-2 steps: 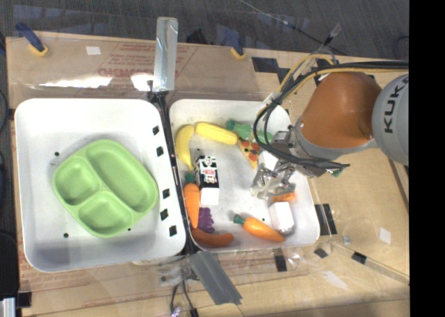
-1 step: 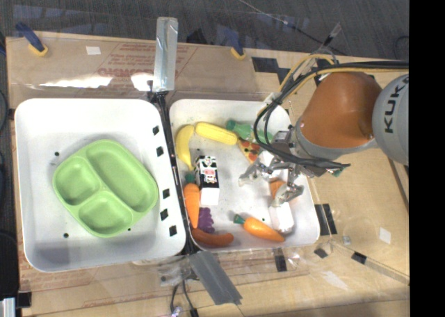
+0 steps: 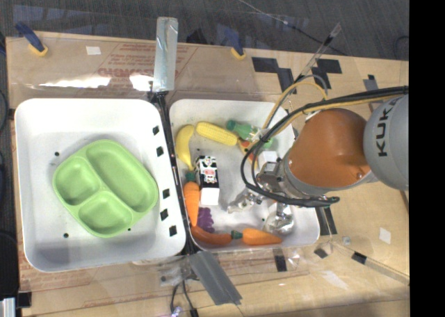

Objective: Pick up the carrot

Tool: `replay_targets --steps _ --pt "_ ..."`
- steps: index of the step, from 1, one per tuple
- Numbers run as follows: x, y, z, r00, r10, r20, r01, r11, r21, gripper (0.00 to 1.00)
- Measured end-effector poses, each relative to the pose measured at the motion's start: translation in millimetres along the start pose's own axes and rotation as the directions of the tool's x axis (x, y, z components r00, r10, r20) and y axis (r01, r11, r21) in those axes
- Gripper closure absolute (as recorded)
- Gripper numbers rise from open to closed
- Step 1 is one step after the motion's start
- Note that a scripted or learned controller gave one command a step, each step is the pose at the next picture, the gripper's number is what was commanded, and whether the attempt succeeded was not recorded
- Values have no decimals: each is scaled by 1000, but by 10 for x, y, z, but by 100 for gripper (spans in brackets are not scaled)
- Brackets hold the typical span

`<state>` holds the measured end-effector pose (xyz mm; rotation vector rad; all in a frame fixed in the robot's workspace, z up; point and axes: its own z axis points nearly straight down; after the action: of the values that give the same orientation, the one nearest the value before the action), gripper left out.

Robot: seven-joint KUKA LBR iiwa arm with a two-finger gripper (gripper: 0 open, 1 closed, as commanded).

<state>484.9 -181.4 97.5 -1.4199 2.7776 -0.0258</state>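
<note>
An orange carrot [image 3: 264, 238] with a green top lies along the front wall of the right bin [image 3: 306, 236]. A second orange carrot-like piece [image 3: 191, 201] lies lengthwise by that bin's left wall. My gripper [image 3: 261, 213] hangs low in the right bin, just above and behind the front carrot. Its two metal fingers [image 3: 280, 222] stand apart, open, and nothing shows between them. The orange wrist band [image 3: 327, 149] and cables hide the bin's right part.
The right bin also holds a banana [image 3: 183, 144], a corn cob [image 3: 216, 133], a green item [image 3: 242, 128], a small black-and-white carton [image 3: 206, 171], purple grapes [image 3: 204, 219] and a dark orange piece [image 3: 212, 238]. A green divided plate [image 3: 104, 185] sits in the left bin.
</note>
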Motion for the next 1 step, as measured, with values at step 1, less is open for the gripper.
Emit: replay_targets --steps 1 --pt "-347 242 -1 1000 14 1 -14 1000 0 0"
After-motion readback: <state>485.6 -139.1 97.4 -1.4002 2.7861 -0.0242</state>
